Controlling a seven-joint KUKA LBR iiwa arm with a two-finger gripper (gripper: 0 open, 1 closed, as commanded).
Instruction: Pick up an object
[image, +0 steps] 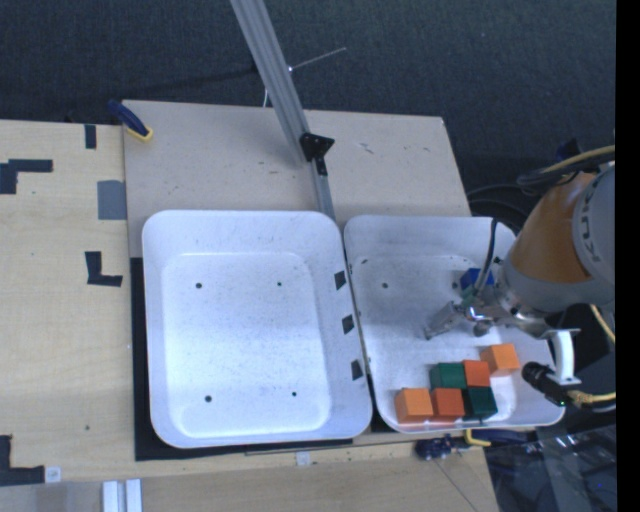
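Several blocks (455, 390) along bin (400, 240) edge

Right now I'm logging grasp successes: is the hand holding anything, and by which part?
Nothing shows in the hand. It hangs over bare floor of the right bin, apart from the blocks in the near corner.

Arm (560, 250): reaching in from the right, sitting over the right bin (400, 250)
Gripper (445, 322): hanging low inside the right bin, above the blocks
Blocks: orange (413, 403) and green (448, 375) ones lying clustered at the bin's near edge
Left bin (160, 300): sitting beside the right bin
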